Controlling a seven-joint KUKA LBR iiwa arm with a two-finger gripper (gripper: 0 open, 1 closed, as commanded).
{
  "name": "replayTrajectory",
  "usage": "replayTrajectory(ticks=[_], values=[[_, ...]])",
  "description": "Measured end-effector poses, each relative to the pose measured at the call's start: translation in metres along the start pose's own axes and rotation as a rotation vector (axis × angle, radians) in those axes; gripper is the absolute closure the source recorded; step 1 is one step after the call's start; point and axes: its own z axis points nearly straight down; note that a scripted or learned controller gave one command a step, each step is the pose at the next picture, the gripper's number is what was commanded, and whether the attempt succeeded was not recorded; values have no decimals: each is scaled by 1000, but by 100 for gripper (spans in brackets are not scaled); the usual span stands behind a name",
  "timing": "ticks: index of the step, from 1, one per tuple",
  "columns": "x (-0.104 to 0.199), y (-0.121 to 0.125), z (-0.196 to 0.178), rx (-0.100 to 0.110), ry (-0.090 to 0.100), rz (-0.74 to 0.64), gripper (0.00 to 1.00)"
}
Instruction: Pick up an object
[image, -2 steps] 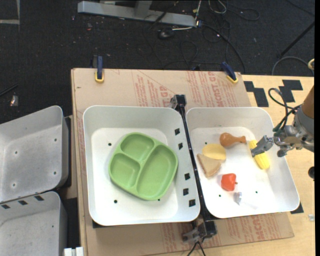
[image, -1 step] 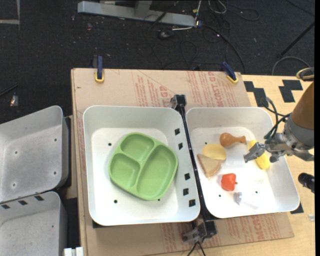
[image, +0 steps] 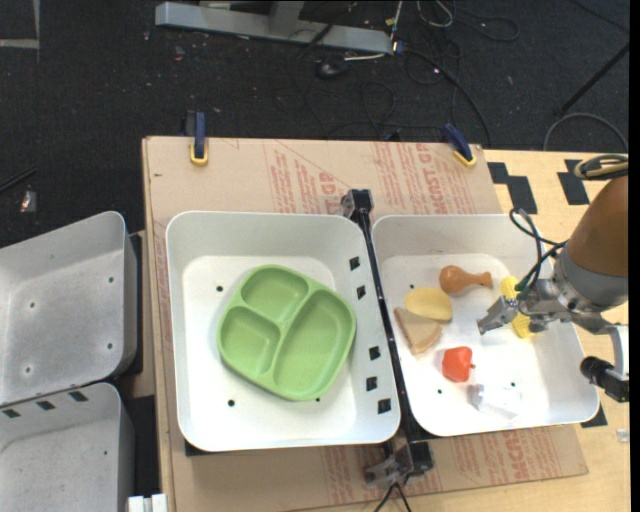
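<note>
The right bin (image: 560, 400) holds a brown drumstick (image: 465, 278), a pale yellow piece (image: 430, 302), a tan bread slice (image: 418, 332), a red object (image: 457, 364) and a small white object (image: 497, 398). My gripper (image: 500, 318) reaches in from the right and sits low over the bin's right half, to the right of the yellow piece and above the red object. A small yellow object (image: 511, 289) lies partly hidden right beside the gripper. I see nothing clearly held.
A green three-compartment plate (image: 287, 330) lies in the left bin (image: 190, 400). A black divider (image: 378, 320) runs between the bins. The arm's orange band (image: 605, 235) stands over the right bin's far-right edge. Grey trays (image: 60, 290) lie off to the left.
</note>
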Motion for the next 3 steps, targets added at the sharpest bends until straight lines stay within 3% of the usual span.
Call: replayTrajectory(ticks=[1, 3], values=[[0, 1, -12, -4, -1, -1, 100], [5, 0, -113, -4, -1, -4, 100]])
